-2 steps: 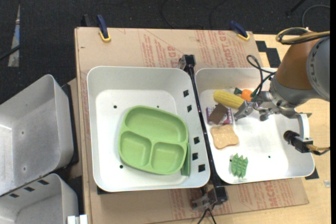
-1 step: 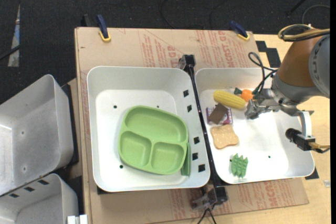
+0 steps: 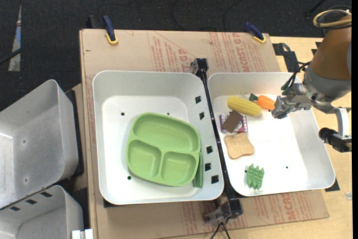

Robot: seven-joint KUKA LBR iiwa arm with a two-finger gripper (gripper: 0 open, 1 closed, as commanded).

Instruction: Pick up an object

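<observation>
The right bin holds a yellow corn cob, an orange carrot with a green top, a brown and purple block, a slice of toast and a green leafy piece. My gripper hangs over the bin's upper right part, just right of the carrot and the corn cob. Nothing shows between its fingers.
The left bin holds a green three-compartment tray. A black divider runs between the bins. Blue and yellow clamps grip the board's far edge. Grey tubs stand at the left.
</observation>
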